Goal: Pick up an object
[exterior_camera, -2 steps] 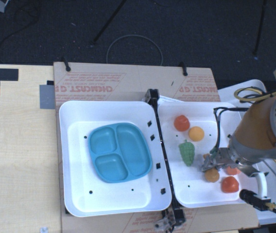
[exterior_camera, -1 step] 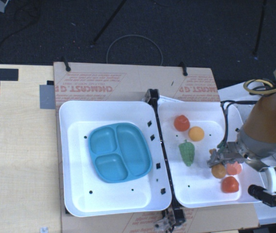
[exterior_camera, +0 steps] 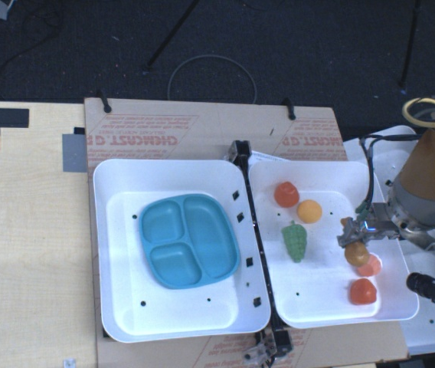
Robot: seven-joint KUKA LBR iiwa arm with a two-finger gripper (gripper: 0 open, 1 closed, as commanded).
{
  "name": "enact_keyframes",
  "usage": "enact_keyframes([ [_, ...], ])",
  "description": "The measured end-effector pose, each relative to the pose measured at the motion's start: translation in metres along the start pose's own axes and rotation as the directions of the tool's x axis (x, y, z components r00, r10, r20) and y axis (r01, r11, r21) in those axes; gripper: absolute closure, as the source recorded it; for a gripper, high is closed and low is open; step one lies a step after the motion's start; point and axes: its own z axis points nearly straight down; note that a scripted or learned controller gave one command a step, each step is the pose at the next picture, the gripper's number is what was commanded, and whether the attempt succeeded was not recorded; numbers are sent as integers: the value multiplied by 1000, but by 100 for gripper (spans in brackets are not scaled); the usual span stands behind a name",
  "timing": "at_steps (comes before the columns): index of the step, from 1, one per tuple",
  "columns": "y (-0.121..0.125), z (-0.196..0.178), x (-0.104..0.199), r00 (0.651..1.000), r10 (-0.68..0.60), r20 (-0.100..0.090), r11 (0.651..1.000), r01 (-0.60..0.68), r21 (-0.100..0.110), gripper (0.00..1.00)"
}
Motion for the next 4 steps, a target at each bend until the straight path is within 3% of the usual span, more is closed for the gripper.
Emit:
enact_keyframes([
  [2,7,-96,-1,1000,0,0,1000,0,1,100],
  [4,31,-89,101,1000,-2,-2,1000,2,6,100],
])
